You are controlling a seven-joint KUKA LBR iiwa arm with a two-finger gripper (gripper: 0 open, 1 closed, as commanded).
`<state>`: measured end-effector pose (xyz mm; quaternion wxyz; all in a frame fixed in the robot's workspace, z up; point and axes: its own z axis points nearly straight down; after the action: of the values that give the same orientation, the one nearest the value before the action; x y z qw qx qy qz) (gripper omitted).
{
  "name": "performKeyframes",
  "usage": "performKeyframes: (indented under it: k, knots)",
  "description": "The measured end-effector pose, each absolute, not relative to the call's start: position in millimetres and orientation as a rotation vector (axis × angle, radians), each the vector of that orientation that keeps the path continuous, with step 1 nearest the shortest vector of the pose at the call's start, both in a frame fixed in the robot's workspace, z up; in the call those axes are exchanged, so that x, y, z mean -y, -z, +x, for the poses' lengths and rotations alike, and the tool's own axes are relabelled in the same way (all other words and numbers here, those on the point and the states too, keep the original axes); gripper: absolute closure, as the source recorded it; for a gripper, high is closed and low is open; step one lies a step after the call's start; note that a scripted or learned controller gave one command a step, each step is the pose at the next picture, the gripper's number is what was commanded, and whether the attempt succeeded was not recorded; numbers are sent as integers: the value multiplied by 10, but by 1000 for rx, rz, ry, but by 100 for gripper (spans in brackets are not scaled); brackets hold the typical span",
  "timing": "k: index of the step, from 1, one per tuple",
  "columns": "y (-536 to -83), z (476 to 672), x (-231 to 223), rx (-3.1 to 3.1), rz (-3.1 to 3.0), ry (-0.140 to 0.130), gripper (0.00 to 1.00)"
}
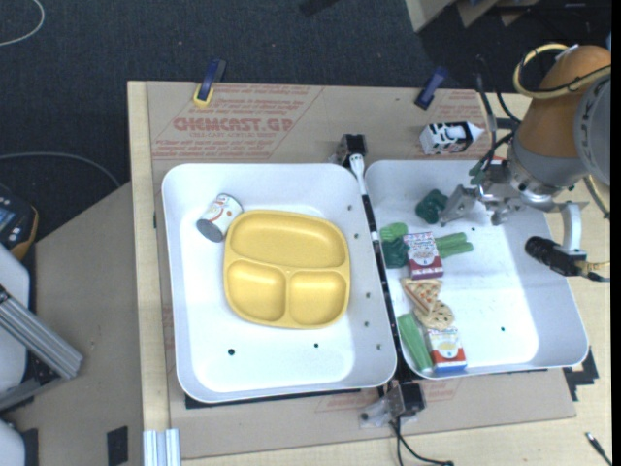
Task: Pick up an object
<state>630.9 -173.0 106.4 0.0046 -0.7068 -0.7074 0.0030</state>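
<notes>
Gripper [464,205] low in right bin [543,343], near its back edge, arm coming in from the right. Dark green toy [431,206] just left of the fingertips, contact unclear. Below-left of the jaws: green pieces [394,244], small red-white carton [422,255], waffle piece [430,306], second carton [447,349], green strip [414,341] along the bin's left wall. Well left of the jaws, left bin [189,348] holds yellow divided plate [286,268] and a small cup [219,216] on its side
</notes>
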Motion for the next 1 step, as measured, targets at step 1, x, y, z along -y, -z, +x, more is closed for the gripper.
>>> performKeyframes:
  k: [1]
  knots:
    - [-833, 6297, 1722, 2217, -2214, -8, 0]
